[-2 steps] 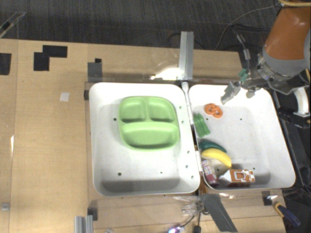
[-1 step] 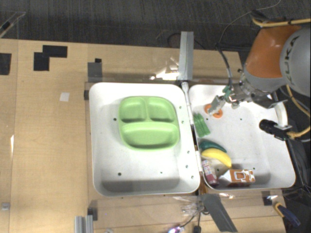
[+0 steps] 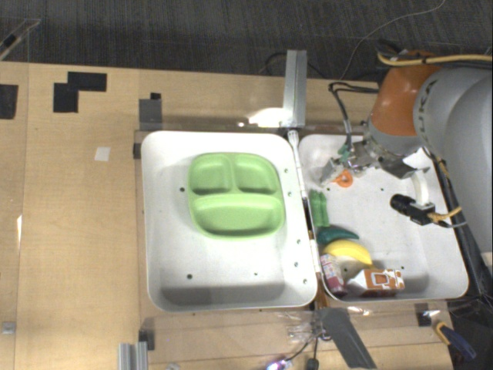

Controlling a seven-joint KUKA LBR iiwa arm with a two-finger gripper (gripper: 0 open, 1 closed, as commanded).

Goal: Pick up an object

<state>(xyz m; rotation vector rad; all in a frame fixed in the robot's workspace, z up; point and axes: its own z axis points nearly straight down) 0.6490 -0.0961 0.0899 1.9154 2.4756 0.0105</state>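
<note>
1. The grey arm (image 3: 454, 122) reaches in from the right and is cut off at the picture's edge. Its orange band (image 3: 394, 106) sits above the far side of the right bin (image 3: 439, 284), and the wrist bends down and leftward.
2. The claw (image 3: 344, 164) hangs low over the far left part of the right bin.
3. The claw is small and blurred, so I cannot tell whether it is spread or pressed together, or whether it holds anything.
4. A small orange piece (image 3: 343, 179) lies just at the claw's tip. I cannot tell if they touch.
5. Along the right bin's left wall lie a green packet (image 3: 317, 206), a yellow banana (image 3: 347, 250) and a brown carton (image 3: 382, 281). The banana and carton lie crowded with other things, and their outlines are hard to separate.
6. A green divided plate (image 3: 235, 193) lies in the left bin (image 3: 166, 276), well apart from the claw.
</note>
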